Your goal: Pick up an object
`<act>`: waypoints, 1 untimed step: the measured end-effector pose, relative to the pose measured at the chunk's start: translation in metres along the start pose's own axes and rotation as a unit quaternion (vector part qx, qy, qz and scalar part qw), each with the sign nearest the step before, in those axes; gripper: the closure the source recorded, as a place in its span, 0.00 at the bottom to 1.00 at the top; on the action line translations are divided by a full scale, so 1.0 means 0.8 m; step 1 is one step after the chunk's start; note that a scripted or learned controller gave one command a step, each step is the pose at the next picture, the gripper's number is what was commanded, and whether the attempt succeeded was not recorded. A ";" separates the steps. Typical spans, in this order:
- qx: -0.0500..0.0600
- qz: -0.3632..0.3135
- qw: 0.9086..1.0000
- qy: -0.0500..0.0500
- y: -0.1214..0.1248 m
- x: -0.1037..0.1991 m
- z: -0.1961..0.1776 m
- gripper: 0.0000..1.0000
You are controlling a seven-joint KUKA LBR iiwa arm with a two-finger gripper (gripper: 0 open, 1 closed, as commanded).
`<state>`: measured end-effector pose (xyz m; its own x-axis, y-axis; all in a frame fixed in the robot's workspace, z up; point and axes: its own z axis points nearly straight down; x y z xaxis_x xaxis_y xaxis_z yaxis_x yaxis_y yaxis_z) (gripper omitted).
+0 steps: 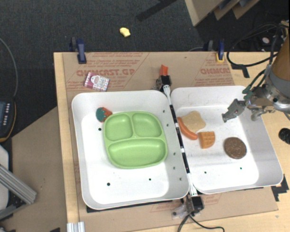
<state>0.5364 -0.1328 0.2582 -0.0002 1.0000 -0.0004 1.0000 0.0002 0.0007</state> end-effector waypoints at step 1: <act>0.003 -0.001 1.000 0.001 0.043 0.021 0.130 0.00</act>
<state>0.5709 -0.1164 0.1542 -0.0025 1.0000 0.0019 1.0000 0.0025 -0.0059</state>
